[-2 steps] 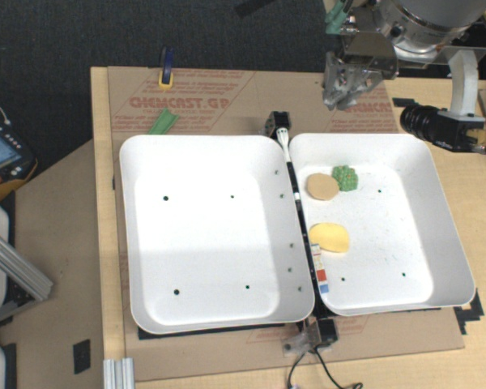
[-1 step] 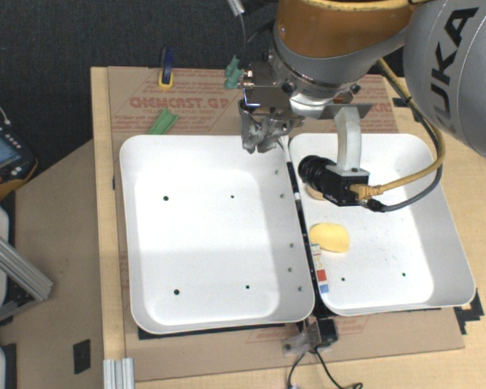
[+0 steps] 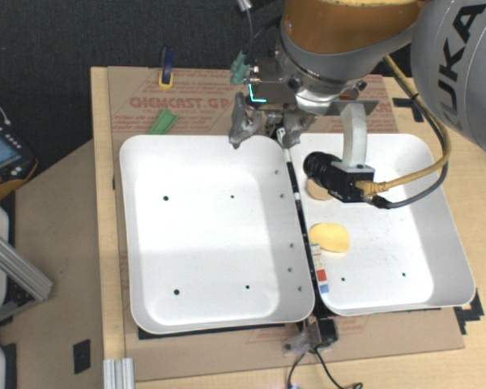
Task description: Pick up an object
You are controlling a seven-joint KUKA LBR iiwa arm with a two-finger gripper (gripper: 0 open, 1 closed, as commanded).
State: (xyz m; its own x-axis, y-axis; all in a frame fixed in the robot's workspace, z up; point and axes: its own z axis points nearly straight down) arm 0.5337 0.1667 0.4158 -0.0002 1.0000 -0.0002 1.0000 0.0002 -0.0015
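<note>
A yellow rounded object point(image 3: 331, 237) lies in the right bin point(image 3: 405, 254), near its left side. A pale tan object point(image 3: 316, 190) sits further back in that bin, partly hidden by a black fitting point(image 3: 337, 178) on the arm. My gripper point(image 3: 263, 133) hangs over the back rim where the two bins meet, well behind the yellow object. Its two fingers stand apart, open, with nothing between them. A thin white card with red and blue marks point(image 3: 319, 267) lies along the right bin's left wall.
The left bin point(image 3: 202, 241) lies beside the right one. A green piece point(image 3: 162, 121) and a yellow and blue clip point(image 3: 167, 74) lie on the cardboard behind the left bin. The arm's large body covers the back right.
</note>
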